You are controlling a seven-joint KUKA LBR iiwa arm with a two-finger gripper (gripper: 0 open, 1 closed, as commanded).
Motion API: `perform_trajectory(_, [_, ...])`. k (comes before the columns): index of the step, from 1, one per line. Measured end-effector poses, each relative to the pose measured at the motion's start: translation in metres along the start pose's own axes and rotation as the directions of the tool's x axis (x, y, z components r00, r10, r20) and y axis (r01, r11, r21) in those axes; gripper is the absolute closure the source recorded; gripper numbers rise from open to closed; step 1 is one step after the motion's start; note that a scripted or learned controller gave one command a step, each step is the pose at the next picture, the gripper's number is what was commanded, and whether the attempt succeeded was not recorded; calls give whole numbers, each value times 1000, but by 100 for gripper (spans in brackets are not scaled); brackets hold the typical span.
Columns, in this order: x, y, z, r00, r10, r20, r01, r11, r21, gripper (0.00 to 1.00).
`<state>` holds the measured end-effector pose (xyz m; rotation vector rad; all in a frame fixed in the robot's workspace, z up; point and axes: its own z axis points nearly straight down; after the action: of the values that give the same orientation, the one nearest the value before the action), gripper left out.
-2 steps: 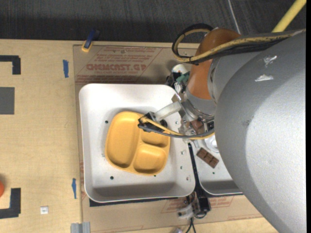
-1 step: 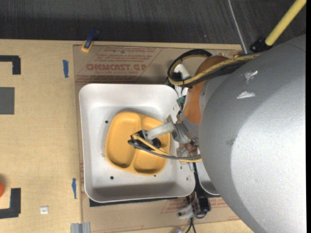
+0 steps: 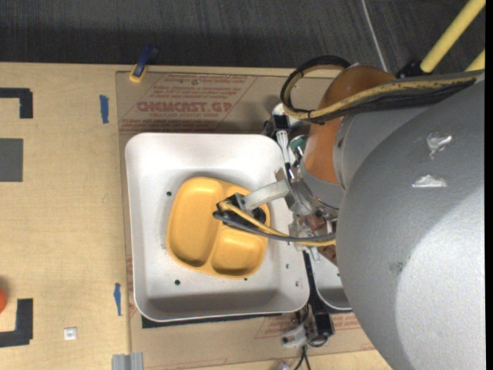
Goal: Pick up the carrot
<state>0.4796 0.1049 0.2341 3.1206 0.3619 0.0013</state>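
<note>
Arm: the grey arm (image 3: pixel 416 230) reaches in from the right and covers most of that side of the view; its orange band (image 3: pixel 339 129) sits just above the wrist.
End effector: the end effector (image 3: pixel 302 206) is at the right rim of the left bin, low over the bin's inner right side.
End effector state: its underside is hidden by the wrist, so I cannot tell how far open it is or whether it has hold of anything.
Left bin: the white left bin (image 3: pixel 154 168) lies on a cardboard sheet (image 3: pixel 185 102) with red print along its far edge.
Yellow dish: a yellow dish (image 3: pixel 202 222) with two hollows lies in the middle of the left bin, flat on the floor of the bin.
Right bin: a near corner of the right bin (image 3: pixel 333 297) shows under the arm, touching or just beside the left bin.
Carrot: I cannot tell where the carrot is. A small orange-red thing (image 3: pixel 2 301) lies on the desk (image 3: pixel 62 230) at the far left edge, cut by the frame and well apart from both bins; it is too little seen to name.
Desk marks: blue tape strips (image 3: pixel 104 108) stand beside the cardboard's left edge, and black tape corners (image 3: pixel 21 102) lie further left.
Clamp: a blue and yellow clamp (image 3: pixel 142 62) sits at the far edge of the desk.
</note>
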Motion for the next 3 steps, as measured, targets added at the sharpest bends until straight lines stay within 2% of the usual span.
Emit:
perform_trajectory(1, [2,-11,-16,995,-100,2,100,995,0,100])
perform_trajectory(2, [1,20,-35,1000,-3,-1,3,1000,0,100])
perform_trajectory(3, [1,20,-45,1000,-6,-1,6,1000,-1,100])
